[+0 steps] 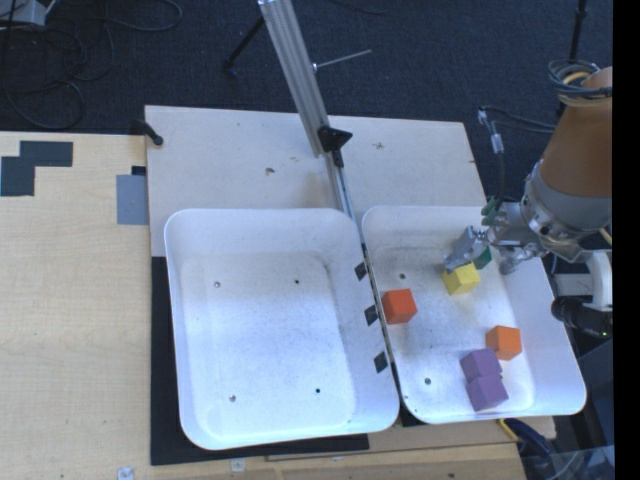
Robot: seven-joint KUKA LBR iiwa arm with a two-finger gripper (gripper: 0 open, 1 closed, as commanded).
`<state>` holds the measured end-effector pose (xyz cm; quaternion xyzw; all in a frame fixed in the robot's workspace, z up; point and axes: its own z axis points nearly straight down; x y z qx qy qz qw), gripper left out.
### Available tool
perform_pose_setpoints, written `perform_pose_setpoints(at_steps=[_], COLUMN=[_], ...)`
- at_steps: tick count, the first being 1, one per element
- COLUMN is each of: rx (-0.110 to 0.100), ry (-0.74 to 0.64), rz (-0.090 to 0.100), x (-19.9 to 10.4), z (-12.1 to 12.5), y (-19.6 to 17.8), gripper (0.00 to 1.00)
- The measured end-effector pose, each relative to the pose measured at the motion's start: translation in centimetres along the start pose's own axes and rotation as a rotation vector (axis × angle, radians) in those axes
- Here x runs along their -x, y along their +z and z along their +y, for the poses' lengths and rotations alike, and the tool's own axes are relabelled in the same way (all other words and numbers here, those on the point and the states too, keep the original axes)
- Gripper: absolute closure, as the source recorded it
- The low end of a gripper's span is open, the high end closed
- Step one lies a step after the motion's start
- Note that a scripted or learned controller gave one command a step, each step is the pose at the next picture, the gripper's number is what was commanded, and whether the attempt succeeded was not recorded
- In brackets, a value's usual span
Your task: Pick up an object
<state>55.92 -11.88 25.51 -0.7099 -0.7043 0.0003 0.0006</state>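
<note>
Reaching in from the right, the grey arm with its orange band point(585, 158) has its two-finger gripper point(466, 260) low over the upper middle of the right-hand shallow white bin point(560, 393), right at a small yellow block point(461, 279). The metal fingertips sit at the block's upper edge and seem to touch it, but whether the jaws stand apart or have closed on it cannot be told from this angle, so no hold can be claimed. The yellow block is judged to be the thing aimed at, since it is the only piece under the tool.

Other candidates lie spread across the same bin: an orange cube point(399, 306) near the left wall, a smaller orange block point(505, 342) toward the right wall, and a purple block point(484, 378) near the bottom edge. All are well apart from the yellow one, so a straight lift would probably disturb nothing. Bare floor surrounds the yellow block on all sides, and the bin's top wall is near but not touching.

Beside it, the left-hand shallow white bin point(190, 268) offers broad bare floor. A slanted aluminium rail point(300, 73) rises beyond the bins' upper edges, away from the arm's path.
</note>
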Motion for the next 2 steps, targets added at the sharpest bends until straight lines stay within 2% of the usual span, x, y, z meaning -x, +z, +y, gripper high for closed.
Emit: perform_pose_setpoints(at_steps=[1,2], rx=[-0.008,-0.005], ry=[-0.007,-0.007], rz=[0.001,0.0], x=[1.6,4.1], z=[1.5,7.5], y=[15.4,16.5], gripper=[0.0,0.0])
